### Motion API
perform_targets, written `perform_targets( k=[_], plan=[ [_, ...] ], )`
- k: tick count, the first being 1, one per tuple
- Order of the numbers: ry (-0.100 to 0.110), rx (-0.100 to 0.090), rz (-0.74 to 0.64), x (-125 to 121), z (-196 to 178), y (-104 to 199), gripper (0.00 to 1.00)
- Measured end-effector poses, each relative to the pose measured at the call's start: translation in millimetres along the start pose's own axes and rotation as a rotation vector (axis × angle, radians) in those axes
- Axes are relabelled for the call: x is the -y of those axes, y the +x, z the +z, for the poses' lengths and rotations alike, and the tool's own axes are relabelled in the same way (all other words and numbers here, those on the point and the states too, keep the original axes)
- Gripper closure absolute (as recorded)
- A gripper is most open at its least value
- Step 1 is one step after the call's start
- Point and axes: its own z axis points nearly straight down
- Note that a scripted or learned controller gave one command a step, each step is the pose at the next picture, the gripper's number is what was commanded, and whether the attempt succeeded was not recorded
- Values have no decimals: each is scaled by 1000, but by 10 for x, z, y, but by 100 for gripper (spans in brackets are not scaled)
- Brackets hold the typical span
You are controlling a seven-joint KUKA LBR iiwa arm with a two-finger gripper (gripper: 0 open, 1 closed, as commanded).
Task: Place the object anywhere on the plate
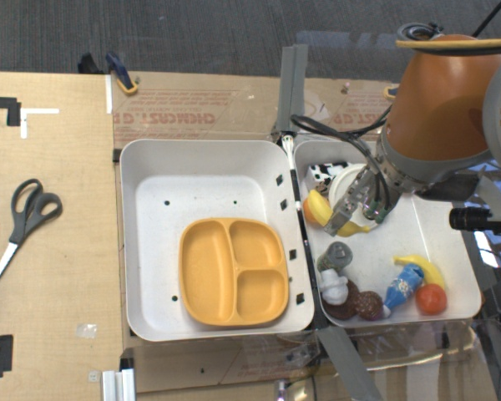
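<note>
1. The tool reaches down into the right bin from the grey and orange arm. Whether it is clenched or released cannot be told from this angle.
2. A rounded yellow object lies just beside the tool's tip, on its left, close to the wall between the two bins; whether they touch is unclear.
3. The left bin holds the plate, a smooth yellow-orange dish with rounded corners and three compartments.
4. Near the front of the right bin lie a grey piece, a white figure, two dark brown lumps, a blue and white item, a yellow banana and a red-orange ball. A black-and-white spotted thing sits at the back.
5. Scissors rest on the wooden desk, well to the left.
</note>
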Motion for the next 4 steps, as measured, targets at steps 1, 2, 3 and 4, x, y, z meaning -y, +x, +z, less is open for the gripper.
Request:
perform_targets(
  k=[1,2,3,4],
  plan=[
    [0,0,-103,-438,542,461,100],
    [-2,3,-189,-810,109,854,100],
    [-2,3,-188,-809,109,853,0],
    [-2,3,-72,-161,-202,562,0]
  ],
)
